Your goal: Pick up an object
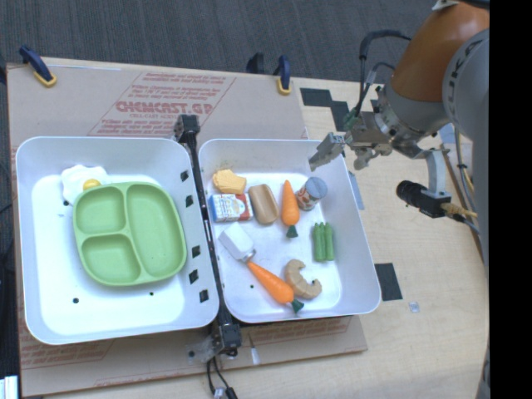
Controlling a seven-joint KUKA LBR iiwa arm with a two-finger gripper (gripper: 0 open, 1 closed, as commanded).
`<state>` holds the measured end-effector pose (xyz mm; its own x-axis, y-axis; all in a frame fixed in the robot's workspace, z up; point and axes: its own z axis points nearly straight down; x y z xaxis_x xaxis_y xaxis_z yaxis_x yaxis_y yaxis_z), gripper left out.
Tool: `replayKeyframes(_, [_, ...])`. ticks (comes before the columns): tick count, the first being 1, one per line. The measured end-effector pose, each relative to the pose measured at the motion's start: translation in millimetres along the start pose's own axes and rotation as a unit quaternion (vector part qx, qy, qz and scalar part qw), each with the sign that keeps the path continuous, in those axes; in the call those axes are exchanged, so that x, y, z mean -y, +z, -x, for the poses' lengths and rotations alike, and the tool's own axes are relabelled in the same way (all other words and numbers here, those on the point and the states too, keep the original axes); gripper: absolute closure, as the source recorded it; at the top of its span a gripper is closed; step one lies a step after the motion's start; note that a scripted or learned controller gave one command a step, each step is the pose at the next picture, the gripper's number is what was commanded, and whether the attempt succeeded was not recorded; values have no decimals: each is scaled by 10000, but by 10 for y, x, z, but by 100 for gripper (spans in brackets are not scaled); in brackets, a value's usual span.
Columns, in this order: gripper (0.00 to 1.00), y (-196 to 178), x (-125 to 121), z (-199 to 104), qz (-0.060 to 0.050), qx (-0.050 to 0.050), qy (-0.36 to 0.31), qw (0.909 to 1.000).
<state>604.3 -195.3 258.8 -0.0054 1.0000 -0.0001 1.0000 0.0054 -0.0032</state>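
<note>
The small can (313,192) is lying in the upper right of the right bin (359,256), just beside an upright carrot (288,204), and it is sitting nearest the tool (342,148). It is probably a light, stiff toy with smooth, slippery sides, so pinching across its round body looks safest. The tool is hovering over the bin's upper right rim, apart from the can, gripping nothing; its fingers are looking spread, though blur is making that uncertain. A bread roll (263,204) is lying beyond the carrot.
</note>
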Motion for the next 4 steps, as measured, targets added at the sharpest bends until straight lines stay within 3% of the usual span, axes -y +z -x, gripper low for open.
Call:
replayKeyframes(1, [0,1465,319,152,-19,-8,-2,10000])
replayKeyframes(2, [100,1348,306,154,-12,-2,-22,10000])
replayKeyframes(3, [0,1349,307,153,-13,-1,-24,10000])
replayKeyframes(4, [100,1246,303,152,-15,0,-39,10000])
